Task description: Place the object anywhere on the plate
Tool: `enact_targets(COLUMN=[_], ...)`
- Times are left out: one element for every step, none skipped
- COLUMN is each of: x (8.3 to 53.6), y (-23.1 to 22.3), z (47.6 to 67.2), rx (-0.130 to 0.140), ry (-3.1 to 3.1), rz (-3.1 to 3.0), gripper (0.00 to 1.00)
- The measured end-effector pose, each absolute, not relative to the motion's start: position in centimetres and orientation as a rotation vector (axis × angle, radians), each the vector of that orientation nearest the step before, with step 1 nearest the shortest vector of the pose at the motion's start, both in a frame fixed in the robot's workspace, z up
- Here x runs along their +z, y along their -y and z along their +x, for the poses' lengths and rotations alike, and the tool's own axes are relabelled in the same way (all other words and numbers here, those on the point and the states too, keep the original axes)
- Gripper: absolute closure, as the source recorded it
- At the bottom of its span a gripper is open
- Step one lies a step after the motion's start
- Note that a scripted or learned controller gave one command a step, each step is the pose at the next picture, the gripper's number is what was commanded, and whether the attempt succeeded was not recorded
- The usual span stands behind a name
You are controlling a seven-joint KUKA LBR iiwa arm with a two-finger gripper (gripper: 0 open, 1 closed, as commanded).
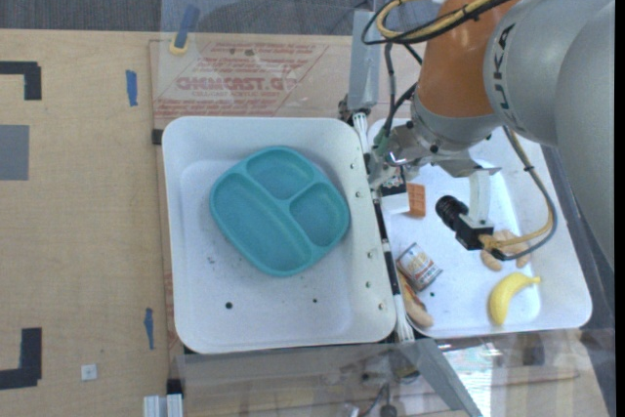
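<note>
A teal plate (280, 209) with three compartments lies in the left bin (195, 308), with nothing on it. My gripper (391, 171) hangs low over the left edge of the right bin (562, 293), close to the divider between the bins. A small orange block (417, 200) lies just below and to the right of it. Further toward the front are a small can (420, 267), a yellow banana (511, 296) and a tan piece (419, 310) by the bin wall. I see nothing held in the gripper.
A pale brown item (496, 256) lies in the right bin beside the banana. The grey arm and its orange band (467, 24) cover the back of the right bin. A wooden benchtop (78, 210) lies to the left.
</note>
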State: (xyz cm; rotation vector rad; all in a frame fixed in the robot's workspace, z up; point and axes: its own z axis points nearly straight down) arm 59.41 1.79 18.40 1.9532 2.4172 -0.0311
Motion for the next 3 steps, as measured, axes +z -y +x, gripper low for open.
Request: enact_targets(x=[18.5,19.4,19.0], y=[-1.9,-2.1,-6.1], z=[59.4,59.8,59.7], rx=[-0.029,-0.010,0.041], ry=[-2.414,-2.477,-2.644], rz=[1.959,1.865,1.669], gripper=[1.00,1.00,1.00])
